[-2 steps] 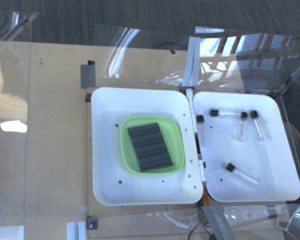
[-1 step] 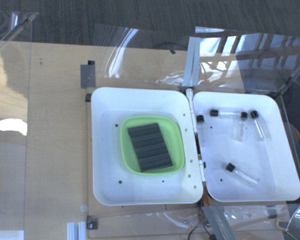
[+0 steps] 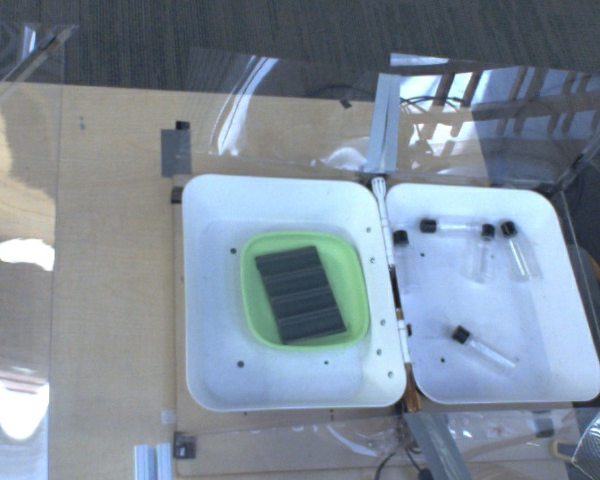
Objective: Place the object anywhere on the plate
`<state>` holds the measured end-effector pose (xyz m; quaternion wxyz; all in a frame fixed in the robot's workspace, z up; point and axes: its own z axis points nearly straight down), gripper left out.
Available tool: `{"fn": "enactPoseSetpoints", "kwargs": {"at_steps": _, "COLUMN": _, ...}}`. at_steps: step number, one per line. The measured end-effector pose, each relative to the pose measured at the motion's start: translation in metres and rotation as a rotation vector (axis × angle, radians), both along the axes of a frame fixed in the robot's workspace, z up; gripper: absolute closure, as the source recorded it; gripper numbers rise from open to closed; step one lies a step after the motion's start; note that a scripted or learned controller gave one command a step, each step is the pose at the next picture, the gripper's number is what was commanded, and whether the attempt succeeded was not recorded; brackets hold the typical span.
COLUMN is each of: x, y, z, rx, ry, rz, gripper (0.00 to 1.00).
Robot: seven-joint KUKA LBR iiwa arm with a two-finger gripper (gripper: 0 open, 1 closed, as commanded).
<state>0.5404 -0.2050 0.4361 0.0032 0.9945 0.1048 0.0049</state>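
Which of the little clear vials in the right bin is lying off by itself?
The vial at the bin's near side, black cap pointing up-left; the other vials cluster along the far side.

You are looking at a lab test cell: a pale wooden table [image 3: 90, 298] carries two shallow white bins [image 3: 210, 368] bolted side by side, clear plastic shields [image 3: 280, 98] ring it, and grey carpet [image 3: 230, 13] lies beyond.

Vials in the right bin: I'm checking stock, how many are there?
4, all in the right bin: vial one lies along the far side, vial two and vial three lie beside it, and vial four lies nearer.
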Motion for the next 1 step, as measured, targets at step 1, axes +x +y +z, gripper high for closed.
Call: {"fn": "enactPoseSetpoints", "kwargs": {"at_steps": 1, "x": -0.0523, "y": -0.0011, "z": 0.0001, "rx": 0.001, "ry": 0.001, "rz": -0.005, "gripper": 0.00}}
